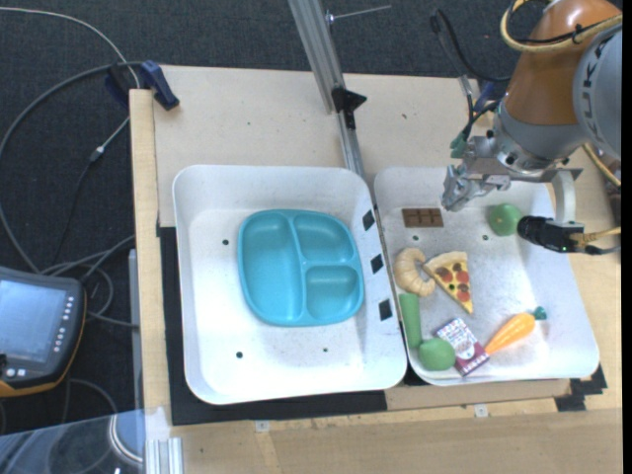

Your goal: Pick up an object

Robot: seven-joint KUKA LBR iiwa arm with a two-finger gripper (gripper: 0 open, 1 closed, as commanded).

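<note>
Gripper [456, 195] seemingly over bin [553, 349] rim.

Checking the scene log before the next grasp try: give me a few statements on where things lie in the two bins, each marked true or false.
1. The blue divided plate lies in the left bin. True.
2. The carrot lies on the plate. False: it lies in the right bin.
3. The gripper hangs above the right bin, near the chocolate bar. True.
4. The pizza slice lies outside both bins. False: it lies in the right bin beside the croissant.
</note>
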